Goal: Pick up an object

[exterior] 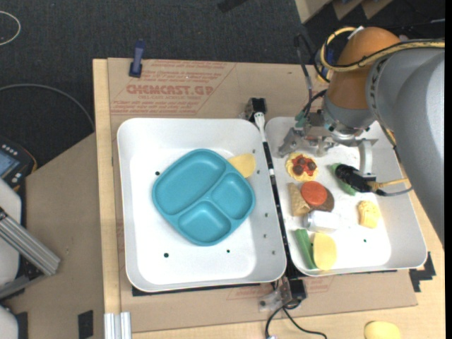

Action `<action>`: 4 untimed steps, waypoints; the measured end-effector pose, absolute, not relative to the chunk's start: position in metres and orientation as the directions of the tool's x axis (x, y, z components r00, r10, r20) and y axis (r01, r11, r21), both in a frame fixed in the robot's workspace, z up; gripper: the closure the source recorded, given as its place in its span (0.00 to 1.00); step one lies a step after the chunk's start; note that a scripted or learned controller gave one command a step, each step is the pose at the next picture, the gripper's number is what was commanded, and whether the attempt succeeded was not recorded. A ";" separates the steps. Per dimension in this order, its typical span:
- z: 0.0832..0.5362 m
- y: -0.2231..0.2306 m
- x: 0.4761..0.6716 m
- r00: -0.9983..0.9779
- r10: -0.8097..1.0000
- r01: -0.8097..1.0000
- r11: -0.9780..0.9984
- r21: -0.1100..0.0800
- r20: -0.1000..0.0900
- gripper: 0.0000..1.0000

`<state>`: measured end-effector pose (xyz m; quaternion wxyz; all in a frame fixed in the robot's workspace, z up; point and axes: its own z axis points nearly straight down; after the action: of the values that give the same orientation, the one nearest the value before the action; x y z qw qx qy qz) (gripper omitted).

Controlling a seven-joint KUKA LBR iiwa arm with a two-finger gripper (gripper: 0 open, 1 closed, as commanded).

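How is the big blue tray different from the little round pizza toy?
The blue tray is large, plain and split into compartments; the pizza toy is small, yellow with dark red toppings. The tray lies in the left bin, the pizza in the right bin. Both lie flat.

A table (176, 83) topped with brown cardboard printed in red lettering carries two shallow white bins side by side. The left bin (141, 210) and right bin (406, 249) touch along their inner edges.

i work in a lab: dark carpet, loose black cables (28, 90), a brown cardboard-topped bench (176, 83), aluminium framing (28, 249).
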<state>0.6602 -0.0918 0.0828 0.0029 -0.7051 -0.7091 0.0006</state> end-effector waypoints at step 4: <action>0.084 -0.099 0.543 0.003 1.000 1.000 -0.003 -0.007 0.002 0.00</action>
<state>0.5432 -0.0995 0.0838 0.0032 -0.7080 -0.7062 0.0017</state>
